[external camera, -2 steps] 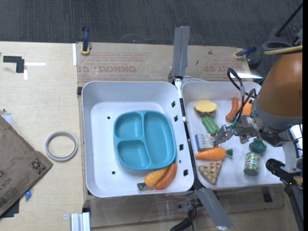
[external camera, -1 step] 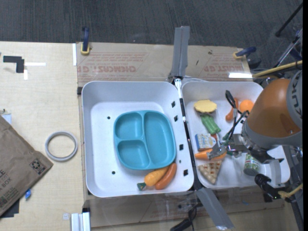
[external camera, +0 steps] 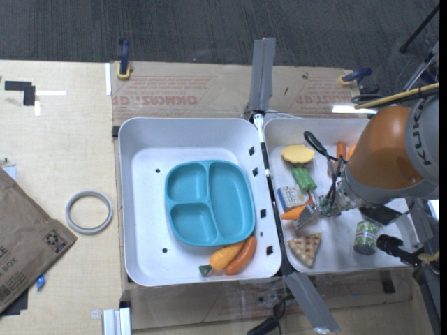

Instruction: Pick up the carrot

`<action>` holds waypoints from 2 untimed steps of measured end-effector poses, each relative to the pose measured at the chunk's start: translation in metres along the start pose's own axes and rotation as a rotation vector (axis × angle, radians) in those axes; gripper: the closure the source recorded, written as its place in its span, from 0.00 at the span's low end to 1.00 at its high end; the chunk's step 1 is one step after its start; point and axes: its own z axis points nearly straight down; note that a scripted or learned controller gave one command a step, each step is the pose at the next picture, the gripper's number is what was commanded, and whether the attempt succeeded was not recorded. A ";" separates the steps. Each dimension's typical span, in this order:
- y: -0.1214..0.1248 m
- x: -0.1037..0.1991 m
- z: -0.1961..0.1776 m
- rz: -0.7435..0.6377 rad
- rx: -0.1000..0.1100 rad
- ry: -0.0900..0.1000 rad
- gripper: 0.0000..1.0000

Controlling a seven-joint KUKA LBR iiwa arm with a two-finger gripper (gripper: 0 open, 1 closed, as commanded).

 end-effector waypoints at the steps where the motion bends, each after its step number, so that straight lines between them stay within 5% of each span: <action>1: 0.050 -0.029 0.001 -0.070 0.001 0.002 0.00; 2: 0.098 -0.051 0.001 -0.026 0.002 0.003 0.00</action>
